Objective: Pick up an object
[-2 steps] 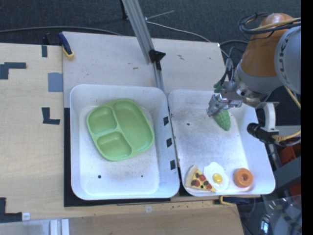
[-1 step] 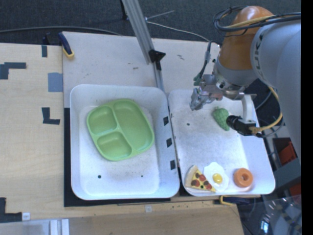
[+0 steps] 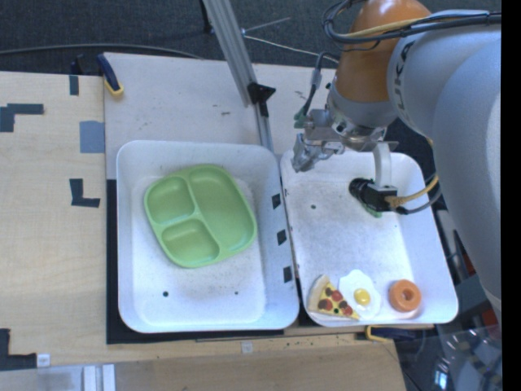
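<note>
Three toy foods lie along the front edge of the right bin [image 3: 342,235]: a pizza slice [image 3: 330,298], a fried egg [image 3: 358,292] and an orange donut [image 3: 404,296]. My gripper [image 3: 304,161] hangs over the bin's far left corner, well away from them. Nothing shows under or in it. The grey arm with its orange band [image 3: 378,39] comes in from the upper right.
A green divided plate [image 3: 199,214] lies in the left bin [image 3: 134,243]. A slanted metal rail [image 3: 236,51] runs down to the bins' shared far edge, just left of the gripper. A black part with a yellow cable [image 3: 373,194] hangs over the right bin.
</note>
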Available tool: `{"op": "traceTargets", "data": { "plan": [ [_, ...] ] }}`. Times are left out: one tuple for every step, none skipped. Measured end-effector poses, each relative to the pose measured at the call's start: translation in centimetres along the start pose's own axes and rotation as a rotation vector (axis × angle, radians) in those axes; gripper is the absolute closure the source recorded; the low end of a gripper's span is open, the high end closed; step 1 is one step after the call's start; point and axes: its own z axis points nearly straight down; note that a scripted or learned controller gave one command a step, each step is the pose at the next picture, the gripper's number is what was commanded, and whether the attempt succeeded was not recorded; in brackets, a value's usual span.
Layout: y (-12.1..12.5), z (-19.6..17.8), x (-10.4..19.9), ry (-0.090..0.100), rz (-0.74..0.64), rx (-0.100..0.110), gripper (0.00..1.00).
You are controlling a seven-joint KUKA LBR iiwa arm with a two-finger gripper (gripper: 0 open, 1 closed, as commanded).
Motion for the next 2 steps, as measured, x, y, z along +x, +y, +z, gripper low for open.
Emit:
{"op": "traceTargets", "data": {
  "plan": [
    [1.7, -0.5, 5.5, 0.000, -0.001, 0.000, 1.00],
    [4.3, -0.8, 10.3, -0.001, 0.001, 0.000, 1.00]
  ]
}}
